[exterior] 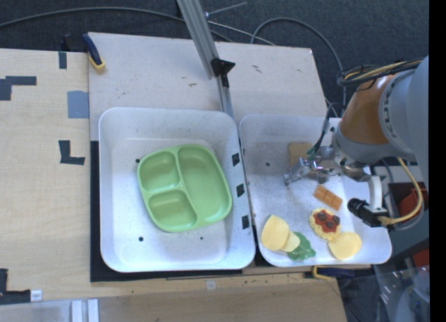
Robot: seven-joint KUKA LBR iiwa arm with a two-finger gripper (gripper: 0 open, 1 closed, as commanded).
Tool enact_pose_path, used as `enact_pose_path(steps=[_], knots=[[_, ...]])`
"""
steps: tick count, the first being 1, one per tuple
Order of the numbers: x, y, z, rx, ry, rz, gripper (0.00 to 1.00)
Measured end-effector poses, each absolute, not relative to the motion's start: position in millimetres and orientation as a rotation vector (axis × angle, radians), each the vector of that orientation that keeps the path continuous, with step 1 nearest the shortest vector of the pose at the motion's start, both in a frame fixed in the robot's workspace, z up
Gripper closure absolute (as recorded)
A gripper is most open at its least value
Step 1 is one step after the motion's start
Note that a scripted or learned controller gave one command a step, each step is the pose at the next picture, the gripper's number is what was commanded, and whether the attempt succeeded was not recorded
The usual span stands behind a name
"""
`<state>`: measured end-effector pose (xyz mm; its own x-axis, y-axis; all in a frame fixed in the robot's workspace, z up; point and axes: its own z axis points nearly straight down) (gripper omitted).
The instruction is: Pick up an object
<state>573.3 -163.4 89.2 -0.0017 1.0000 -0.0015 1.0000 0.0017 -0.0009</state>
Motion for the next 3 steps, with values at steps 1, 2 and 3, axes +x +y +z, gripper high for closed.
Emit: enact_pose_path(steps=[1,2,3], knots=[[573.3,-162.7,99.1,2.219,2.225,-0.002,1.0],[572.7,-166.2,161.8,2.217,2.22,0.004,1.0],[580.5,-167.4,207.0,2.216,2.221,0.003,1.0]])
